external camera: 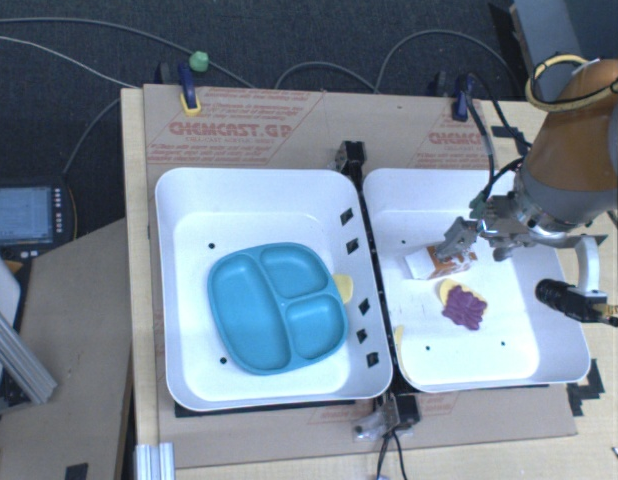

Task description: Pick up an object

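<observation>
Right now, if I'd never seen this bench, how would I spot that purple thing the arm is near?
Find the right-hand white bin, the one the arm reaches into. Near its middle, just below the gripper, lies the purple object, small and lumpy. A pale yellow piece touches its upper left edge, but nothing else there is purple.

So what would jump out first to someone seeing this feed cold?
Probably the big blue divided tray lying in the left bin. Next, the grey and orange arm reaching from the right, its gripper low over small items in the right bin, beside a purple object.
</observation>
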